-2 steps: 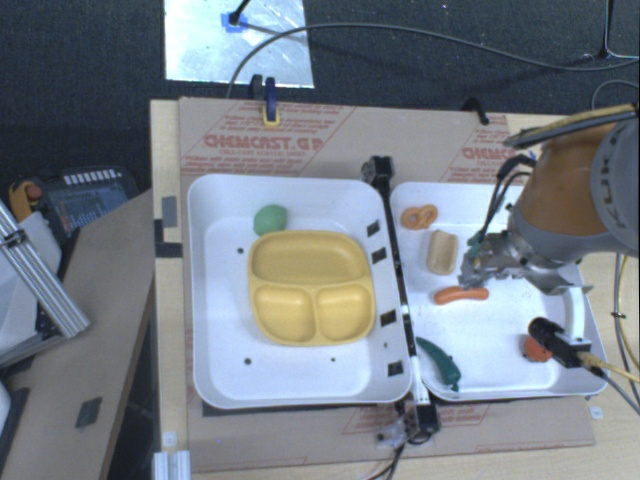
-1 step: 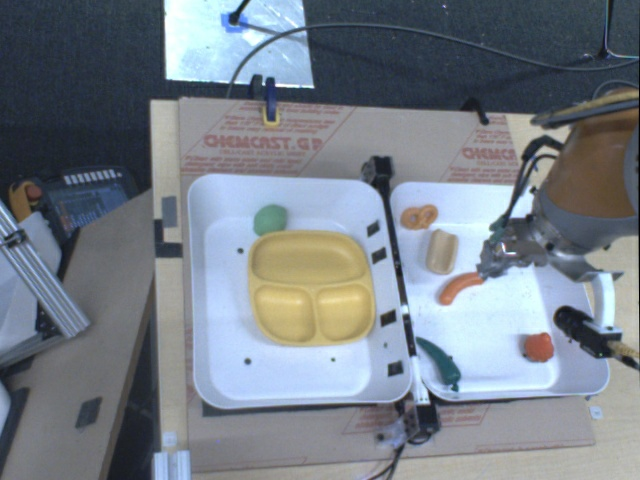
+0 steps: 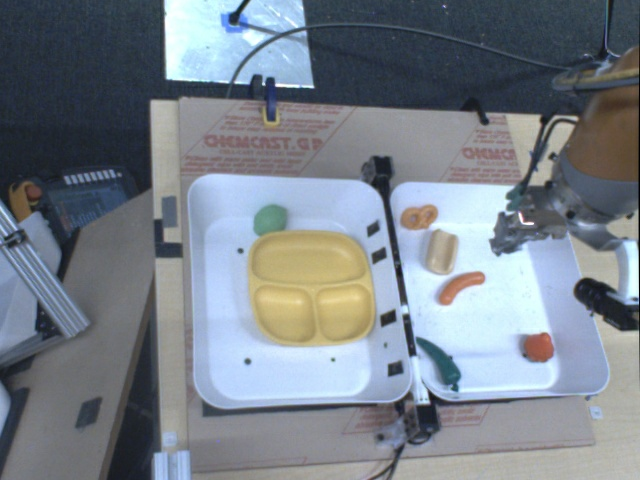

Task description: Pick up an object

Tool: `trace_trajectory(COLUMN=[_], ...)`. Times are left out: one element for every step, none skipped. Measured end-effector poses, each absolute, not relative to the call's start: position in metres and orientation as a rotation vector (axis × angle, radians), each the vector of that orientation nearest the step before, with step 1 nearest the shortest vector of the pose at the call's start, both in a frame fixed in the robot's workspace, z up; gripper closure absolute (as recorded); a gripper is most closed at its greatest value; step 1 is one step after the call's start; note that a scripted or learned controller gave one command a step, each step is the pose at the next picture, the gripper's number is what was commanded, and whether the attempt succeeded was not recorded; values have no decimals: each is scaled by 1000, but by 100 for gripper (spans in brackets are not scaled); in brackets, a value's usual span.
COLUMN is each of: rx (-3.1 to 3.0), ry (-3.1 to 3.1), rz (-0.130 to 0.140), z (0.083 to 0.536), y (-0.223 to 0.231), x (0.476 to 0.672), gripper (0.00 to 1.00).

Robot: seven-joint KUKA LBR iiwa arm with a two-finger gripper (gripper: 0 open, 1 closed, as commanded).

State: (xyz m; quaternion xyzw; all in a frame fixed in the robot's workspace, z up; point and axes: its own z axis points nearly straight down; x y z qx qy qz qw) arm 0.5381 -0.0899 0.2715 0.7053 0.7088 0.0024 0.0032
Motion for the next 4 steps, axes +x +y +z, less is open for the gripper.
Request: trace_trajectory(rx=[2212, 2212, 2213, 2210], ry=[2230, 2230, 2231, 2232], rz=[3, 3, 1, 5], z=[256, 254, 237, 238], y=[-46, 1, 45, 96], x=[538, 536, 539, 552], gripper=[100, 100, 100, 100])
